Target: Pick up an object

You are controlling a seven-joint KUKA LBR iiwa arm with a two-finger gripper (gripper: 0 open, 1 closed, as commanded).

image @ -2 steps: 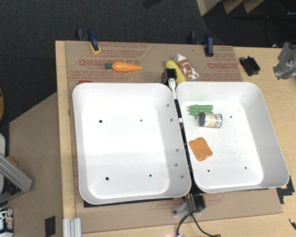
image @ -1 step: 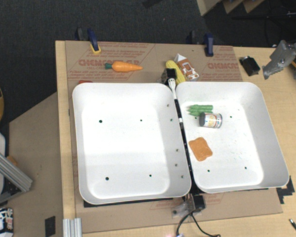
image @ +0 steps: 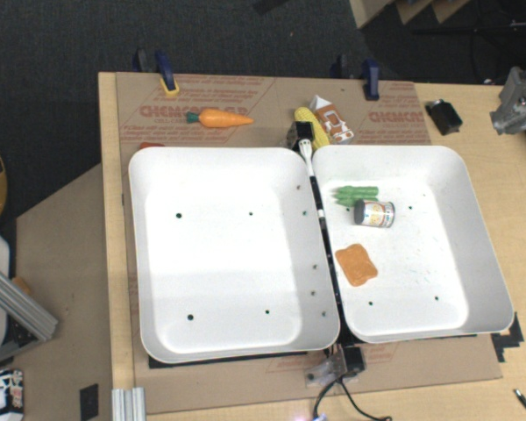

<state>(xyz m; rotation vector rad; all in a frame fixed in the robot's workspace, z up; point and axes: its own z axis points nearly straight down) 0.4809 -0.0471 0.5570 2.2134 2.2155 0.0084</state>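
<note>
Landmark: right-hand shallow white plastic bin (image: 473,235), glossy, with rounded corners and small dark holes in its floor.

Inside it, towards its left half:
- Small cylindrical can (image: 373,213), lying on its side, with a dark end and a pale printed label.
- Flat green toy vegetable (image: 356,194), matte, elongated, just behind the can and touching or nearly touching it.
- Flat orange piece (image: 357,264), soft-edged and roughly oblong, nearer the front of this bin than the can, apart from it.

Left of it, edge to edge: second white plastic bin (image: 219,323) of the same shape.

Behind it, on the brown cardboard sheet (image: 394,117):
- Orange toy carrot (image: 219,119) with a green top, well to the left.
- Yellow curved banana-like toy (image: 312,123) beside a small orange-and-white packet (image: 333,123), at the bin's back left corner.
- Black block (image: 444,117), near the back right corner.

Grey metal part (image: 514,102) at the far right: arm pose and pincer state cannot be told.
</note>
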